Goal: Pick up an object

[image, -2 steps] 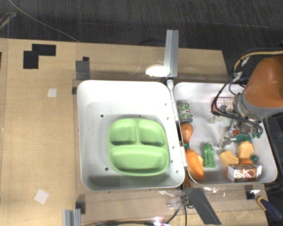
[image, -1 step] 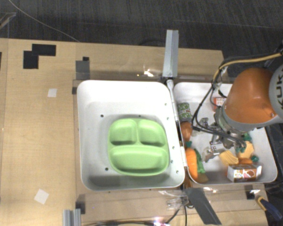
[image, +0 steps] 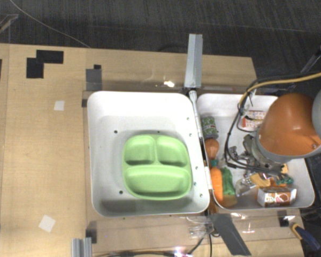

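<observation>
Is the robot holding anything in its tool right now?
It cannot be told. The tool is down in the right shallow white bin, among the food items, but the arm's orange band hides its tip.

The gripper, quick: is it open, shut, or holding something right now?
Gripper: low over the right bin; whether it grips anything cannot be told.

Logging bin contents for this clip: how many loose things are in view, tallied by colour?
Green: 2, the divided tray and a green packet
Orange: 2, a carrot and a rounder piece
White cartons: 2, and
Dark patterned item: 1
Total: 7; the arm may hide more.
</observation>
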Tool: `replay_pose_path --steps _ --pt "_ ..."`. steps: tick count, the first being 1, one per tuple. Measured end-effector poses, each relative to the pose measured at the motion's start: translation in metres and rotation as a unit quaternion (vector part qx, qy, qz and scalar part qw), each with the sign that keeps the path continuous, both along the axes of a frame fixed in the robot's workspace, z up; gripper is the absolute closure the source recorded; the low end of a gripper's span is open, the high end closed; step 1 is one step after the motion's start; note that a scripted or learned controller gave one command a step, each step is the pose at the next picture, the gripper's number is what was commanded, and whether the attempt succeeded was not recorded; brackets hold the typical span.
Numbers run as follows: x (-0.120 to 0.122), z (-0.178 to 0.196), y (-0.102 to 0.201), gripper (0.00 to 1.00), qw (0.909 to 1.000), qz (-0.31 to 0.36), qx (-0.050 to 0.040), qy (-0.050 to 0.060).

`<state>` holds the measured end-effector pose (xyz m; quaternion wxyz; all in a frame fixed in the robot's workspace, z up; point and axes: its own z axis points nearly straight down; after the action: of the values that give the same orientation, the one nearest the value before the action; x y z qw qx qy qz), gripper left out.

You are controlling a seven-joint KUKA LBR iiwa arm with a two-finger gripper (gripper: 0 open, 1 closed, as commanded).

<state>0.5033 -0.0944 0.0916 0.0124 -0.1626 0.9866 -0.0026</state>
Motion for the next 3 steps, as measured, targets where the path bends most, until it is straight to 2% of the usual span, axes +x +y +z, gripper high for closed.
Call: replay_pose_path --steps 1,2,3 --pt "-0.001 0.000 -0.006 0.00 0.9964 0.085 -0.0021 -0.001" --pt "0.002 0.000 0.007 0.00 0.9968 0.079 -0.0040 0.001" --pt "0.041 0.026 -0.035 0.00 0.9964 0.085 -0.0020 0.006"
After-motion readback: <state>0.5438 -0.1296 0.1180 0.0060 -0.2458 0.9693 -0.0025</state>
